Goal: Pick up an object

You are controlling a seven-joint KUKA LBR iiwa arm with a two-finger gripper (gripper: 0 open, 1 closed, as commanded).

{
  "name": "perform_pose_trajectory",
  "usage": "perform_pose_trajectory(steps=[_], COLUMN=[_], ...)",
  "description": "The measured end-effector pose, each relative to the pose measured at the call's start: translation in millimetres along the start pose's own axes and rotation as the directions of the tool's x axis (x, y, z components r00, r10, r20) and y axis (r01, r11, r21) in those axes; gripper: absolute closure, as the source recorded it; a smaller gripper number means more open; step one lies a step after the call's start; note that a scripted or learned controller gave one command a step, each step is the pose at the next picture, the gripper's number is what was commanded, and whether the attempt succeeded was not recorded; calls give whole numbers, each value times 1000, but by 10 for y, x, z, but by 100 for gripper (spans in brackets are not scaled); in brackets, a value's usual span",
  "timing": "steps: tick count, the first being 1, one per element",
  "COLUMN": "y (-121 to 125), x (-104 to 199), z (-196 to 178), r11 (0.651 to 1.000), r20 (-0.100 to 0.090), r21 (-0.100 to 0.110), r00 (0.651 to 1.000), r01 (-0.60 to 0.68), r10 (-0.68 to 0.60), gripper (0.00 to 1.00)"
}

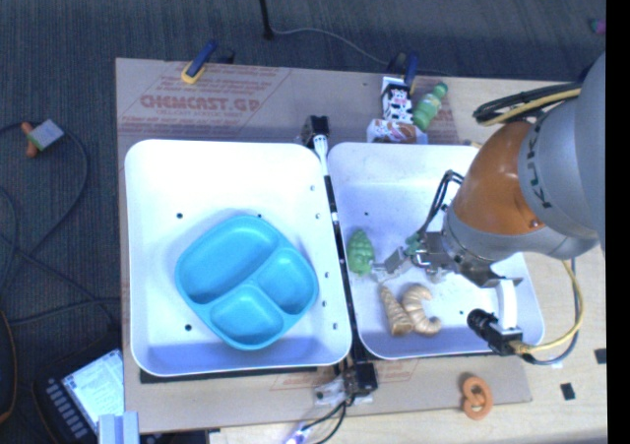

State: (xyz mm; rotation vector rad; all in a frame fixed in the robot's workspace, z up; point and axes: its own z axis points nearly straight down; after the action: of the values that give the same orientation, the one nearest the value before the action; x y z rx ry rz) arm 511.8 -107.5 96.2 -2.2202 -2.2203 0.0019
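Gripper: the gripper (413, 257) hangs low inside the right bin (394, 171), its metal end pointing toward the middle divider; from where I stand I cannot tell how it is set, and nothing is visibly caught in it.
Wrist and arm: the orange band (497, 191) sits just above the gripper, and the grey arm (576, 171) climbs away up and to the right, bent steeply down over the bin. Black and yellow cables loop off its upper side and trail out below the bin's lower right corner.
Nearest objects: a tan croissant-shaped toy (423, 306) and a ridged tan shell-like piece (396, 307) lie touching each other on the bin floor, just below the gripper. A small green toy (360, 251) lies to the gripper's left, close by the bin's left wall, apart from the metal tip.
Left bin: the left bin (167, 176) holds a blue divided plate (246, 280), turned at an angle, with three compartments.
Bench: a small bottle with a green cap (426, 105) and a printed carton (396, 109) stand behind the right bin; an orange pretzel-like ring (476, 395) lies in front of it.
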Motion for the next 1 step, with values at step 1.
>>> perform_pose_trajectory(steps=[1], y=[137], x=[-624], z=[-261], r11=[1000], r20=[2], r21=[-2], r00=[1000], r01=[-1], r10=[1], gripper=[0])
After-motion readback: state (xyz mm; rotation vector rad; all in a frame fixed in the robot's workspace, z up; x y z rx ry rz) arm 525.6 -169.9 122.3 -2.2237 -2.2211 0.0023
